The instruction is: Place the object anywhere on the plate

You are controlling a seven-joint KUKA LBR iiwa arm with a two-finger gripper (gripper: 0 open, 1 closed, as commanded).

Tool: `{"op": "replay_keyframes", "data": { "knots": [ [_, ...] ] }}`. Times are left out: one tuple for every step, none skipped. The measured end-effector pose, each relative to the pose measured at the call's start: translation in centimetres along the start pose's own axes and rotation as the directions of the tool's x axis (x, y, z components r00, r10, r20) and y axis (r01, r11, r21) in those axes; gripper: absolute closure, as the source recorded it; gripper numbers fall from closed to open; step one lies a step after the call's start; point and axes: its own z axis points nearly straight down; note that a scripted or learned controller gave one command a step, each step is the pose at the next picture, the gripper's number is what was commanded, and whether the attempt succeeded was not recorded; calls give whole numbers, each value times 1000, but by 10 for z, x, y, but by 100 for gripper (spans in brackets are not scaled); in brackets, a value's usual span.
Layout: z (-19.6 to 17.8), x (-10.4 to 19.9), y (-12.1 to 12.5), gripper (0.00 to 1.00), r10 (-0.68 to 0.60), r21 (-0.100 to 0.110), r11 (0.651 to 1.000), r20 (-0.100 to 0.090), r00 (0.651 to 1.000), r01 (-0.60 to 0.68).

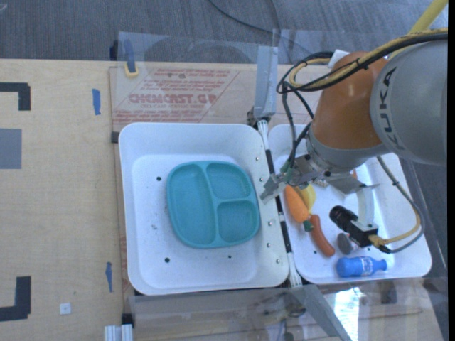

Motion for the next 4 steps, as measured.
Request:
{"op": "replay_keyframes", "data": {
  "knots": [
    [16, 27, 51, 0, -140, -1, 990, 19, 990, 140],
    [23, 26, 55, 0, -171, -21, 985, 36, 985, 172],
    [28, 26, 52, 0, -210, -28, 977, 47, 977, 212],
    [30, 28, 53, 0, -184, -34, 982, 52, 982, 186]
  ]
}}
